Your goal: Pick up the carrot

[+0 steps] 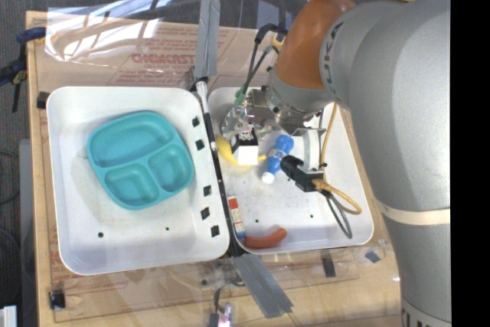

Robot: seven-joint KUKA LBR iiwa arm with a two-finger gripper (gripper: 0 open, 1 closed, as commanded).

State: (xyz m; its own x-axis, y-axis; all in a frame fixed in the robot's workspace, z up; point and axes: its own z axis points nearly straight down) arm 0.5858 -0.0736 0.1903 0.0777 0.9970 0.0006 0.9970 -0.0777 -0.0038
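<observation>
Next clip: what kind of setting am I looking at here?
Most likely a robotics lab bench set up for pick trials. Two shallow white bins sit side by side on a board, a grey arm reaches over the right one, and small props lie there: a carrot, a bottle, a teal divided plate.

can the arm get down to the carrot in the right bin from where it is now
Probably yes. The carrot lies alone against the near wall of the right bin, with nothing on top of it. The tool sits further back over the yellow and white items. The wall right beside the carrot may crowd the grasp.
</observation>
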